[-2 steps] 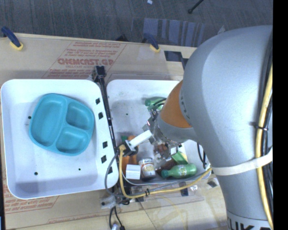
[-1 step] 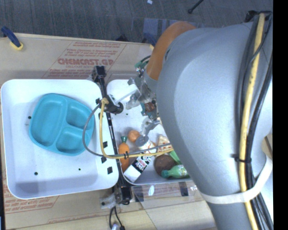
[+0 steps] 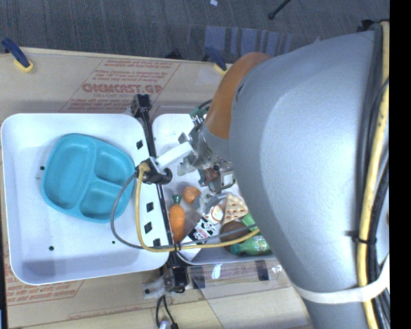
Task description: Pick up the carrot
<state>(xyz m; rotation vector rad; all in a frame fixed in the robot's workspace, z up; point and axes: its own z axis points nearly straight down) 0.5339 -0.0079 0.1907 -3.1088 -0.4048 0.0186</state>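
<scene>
Carrot [image 3: 177, 222]: you are looking at an orange, stubby piece lying in the right bin [image 3: 166, 132], close against the black divider [image 3: 154, 184] that is running between the two bins, toward that divider's near end.

Surface: a cardboard-covered bench [image 3: 89, 81] with red printing is carrying both bins; the left bin [image 3: 20, 204], on the far side of the divider from the carrot, is holding a blue sectioned plate [image 3: 85, 177]. Dark carpet [image 3: 123, 12] is showing beyond the bench. A yellow-and-black cable [image 3: 127, 211] is looping across the divider.

Arm: the grey arm [image 3: 315, 170], with its orange band [image 3: 229, 101], is reaching in over the right bin and covering much of it. The gripper [image 3: 211, 177] is hanging right of the divider, above the bin's contents, apart from the carrot; you cannot tell how its jaws are standing.

Other items right of the divider: a small orange ball [image 3: 190, 195] just beyond the carrot, a pizza-slice toy [image 3: 233, 208], a green item [image 3: 250, 245].
</scene>
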